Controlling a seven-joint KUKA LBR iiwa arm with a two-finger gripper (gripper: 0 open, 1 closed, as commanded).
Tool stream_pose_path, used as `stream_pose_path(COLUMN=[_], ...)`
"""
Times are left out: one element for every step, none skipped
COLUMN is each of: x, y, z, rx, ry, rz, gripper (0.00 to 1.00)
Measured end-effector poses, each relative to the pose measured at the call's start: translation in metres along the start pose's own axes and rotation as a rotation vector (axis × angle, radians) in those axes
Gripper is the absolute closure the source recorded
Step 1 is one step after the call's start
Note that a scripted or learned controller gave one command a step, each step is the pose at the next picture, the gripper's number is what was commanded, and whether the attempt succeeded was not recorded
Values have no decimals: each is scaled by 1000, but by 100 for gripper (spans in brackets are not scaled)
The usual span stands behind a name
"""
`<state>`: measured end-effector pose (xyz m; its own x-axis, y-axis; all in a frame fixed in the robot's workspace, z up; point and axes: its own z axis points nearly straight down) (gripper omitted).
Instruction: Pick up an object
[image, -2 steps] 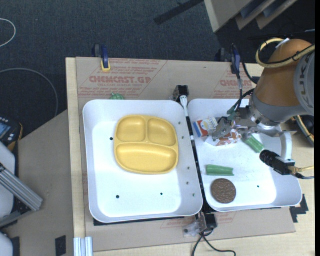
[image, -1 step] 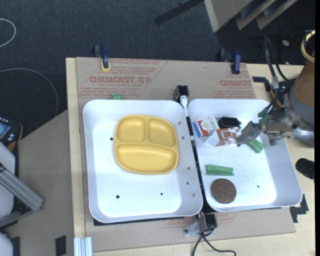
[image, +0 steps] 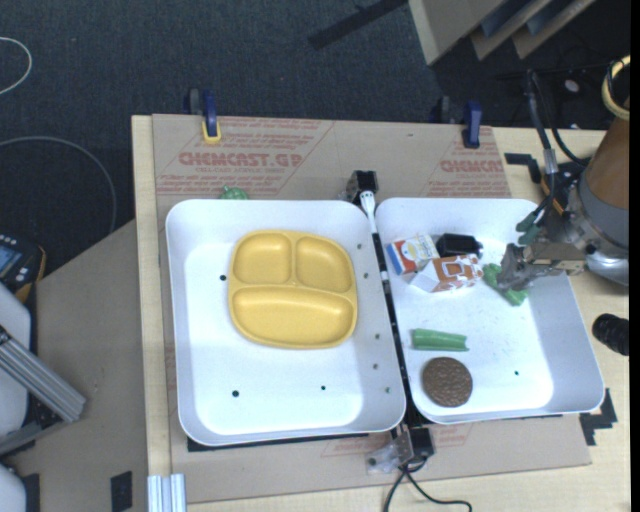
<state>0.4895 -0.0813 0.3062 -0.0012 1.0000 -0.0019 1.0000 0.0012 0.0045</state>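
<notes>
The gripper (image: 516, 272) is low in the right bin (image: 560, 385), its fingers closed on a small green thing (image: 511, 294). Just left of it lie a small carton (image: 446, 270) and a black thing (image: 459, 243). A green bar (image: 438, 340) and a brown cookie (image: 446, 381) lie below, further left. The yellow plate (image: 293, 289) sits far left.

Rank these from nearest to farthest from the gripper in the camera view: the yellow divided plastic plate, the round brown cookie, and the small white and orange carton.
1. Small white and orange carton, right bin, just left of the gripper.
2. Round brown cookie, right bin's near edge.
3. Yellow divided plastic plate, left bin.
</notes>
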Motion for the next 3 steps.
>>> stream_pose_path(x=[82,154,180], y=[-11,-9,-7], z=[42,-24,-132], rx=[11,-1,-9], ry=[5,3,5], rz=[-6,-4,-4], gripper=[100,100,100])
